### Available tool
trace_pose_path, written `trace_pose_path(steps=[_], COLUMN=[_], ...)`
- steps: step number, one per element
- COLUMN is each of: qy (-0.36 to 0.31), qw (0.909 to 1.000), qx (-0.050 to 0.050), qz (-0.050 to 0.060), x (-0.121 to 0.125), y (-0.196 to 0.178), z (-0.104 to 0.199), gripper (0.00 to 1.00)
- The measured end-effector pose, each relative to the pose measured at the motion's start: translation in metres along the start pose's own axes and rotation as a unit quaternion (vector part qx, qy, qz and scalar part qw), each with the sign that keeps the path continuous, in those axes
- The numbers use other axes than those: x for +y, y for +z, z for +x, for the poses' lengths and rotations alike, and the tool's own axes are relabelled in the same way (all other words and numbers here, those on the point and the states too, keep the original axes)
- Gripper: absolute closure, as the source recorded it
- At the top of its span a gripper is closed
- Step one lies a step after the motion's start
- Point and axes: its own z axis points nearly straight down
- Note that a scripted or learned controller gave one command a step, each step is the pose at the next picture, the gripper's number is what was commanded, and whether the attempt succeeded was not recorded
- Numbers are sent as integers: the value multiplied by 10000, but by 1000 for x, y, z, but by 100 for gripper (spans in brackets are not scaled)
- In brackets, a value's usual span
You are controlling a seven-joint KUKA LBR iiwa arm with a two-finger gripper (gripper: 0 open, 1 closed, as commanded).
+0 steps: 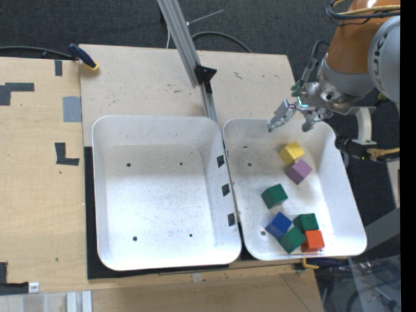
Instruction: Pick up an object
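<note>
- Camera view: gripper hung above right bin's far rim, fingers spread apart, holding nothing.
- Yellow cube lay nearest, just below it, toward the viewer.

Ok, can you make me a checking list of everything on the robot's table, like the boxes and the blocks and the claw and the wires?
Surface: pale wooden bench bearing two shallow white plastic bins; grey tape marks on its left part.
Left bin: no blocks in it, dark speckles on the floor.
Right bin: seven small blocks.
Job's things: yellow cube touching a purple cube; a lone green cube; a cluster of blue cube, two green cubes and an orange cube.
Clutter: blue and yellow clamp at the bench's far left edge.
Claw: open, above the right bin's far edge, holding nothing.
Cables: black cables behind the bench.
Surroundings: slanted metal rail, dark floor.
</note>
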Motion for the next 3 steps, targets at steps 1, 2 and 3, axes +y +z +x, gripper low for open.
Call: trace_pose_path(steps=[1,2,3], qy=[-6,-2,-3], qw=[10000,10000,10000], qx=[-5,-5,-5], qz=[-26,3,-1], x=[1,-8,-10], y=[-3,56,103], z=[0,2,11], gripper=[0,0,0])
